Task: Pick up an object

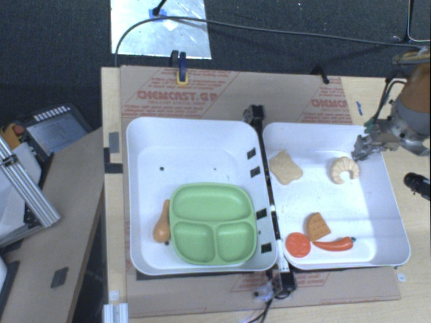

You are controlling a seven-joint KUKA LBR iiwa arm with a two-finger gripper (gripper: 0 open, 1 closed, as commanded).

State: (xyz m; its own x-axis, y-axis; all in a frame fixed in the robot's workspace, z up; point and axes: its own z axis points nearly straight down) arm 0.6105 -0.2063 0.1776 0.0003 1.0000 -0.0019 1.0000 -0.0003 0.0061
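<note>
In the right bin (pixel 377 200) lie a pale croissant (pixel 344 169), a tan toast slice (pixel 285 167), a brown cracker-like piece (pixel 317 226), a red tomato (pixel 298 245) and a red-orange chilli pepper (pixel 333 243). My gripper (pixel 364 148) hangs at the bin's far right rim, just right of and slightly above the croissant. Nothing shows between its fingers. The left bin (pixel 145 147) holds a green divided plate (pixel 212 223) and a brown drumstick-shaped piece (pixel 162 225) at the plate's left.
The grey arm with its orange band (pixel 414 103) comes in from the right edge. A black divider clip strip (pixel 262 180) runs between the bins. Cardboard (pixel 202 93) lies under both bins. Cables and a yellow clamp (pixel 182 69) sit behind.
</note>
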